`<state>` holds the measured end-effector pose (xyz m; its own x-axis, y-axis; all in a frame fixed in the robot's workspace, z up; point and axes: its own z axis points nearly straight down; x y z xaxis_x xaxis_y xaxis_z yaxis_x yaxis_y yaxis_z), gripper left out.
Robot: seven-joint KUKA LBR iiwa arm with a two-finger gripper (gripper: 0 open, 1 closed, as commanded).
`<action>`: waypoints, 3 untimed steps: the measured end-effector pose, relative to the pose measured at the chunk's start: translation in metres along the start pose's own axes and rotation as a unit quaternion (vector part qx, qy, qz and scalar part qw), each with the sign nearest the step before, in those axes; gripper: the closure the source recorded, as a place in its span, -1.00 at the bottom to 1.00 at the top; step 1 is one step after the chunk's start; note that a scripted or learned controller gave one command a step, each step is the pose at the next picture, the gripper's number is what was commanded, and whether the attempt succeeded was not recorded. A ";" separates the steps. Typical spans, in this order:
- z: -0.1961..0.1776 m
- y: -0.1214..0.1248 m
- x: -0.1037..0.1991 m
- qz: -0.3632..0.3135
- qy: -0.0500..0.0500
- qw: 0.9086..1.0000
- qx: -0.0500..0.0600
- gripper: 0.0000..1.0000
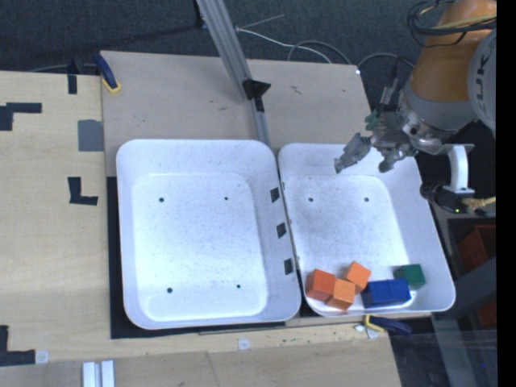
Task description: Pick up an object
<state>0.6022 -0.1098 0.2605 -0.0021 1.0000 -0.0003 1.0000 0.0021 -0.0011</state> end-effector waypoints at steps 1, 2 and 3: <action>-0.032 -0.035 -0.011 0.001 0.000 1.000 0.000 -1.00; -0.042 -0.081 -0.032 0.002 0.000 1.000 0.001 -1.00; -0.070 -0.075 -0.003 -0.001 0.000 1.000 -0.002 -1.00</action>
<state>0.5270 -0.1127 0.3305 -0.0048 1.0000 0.0001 1.0000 0.0048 0.0025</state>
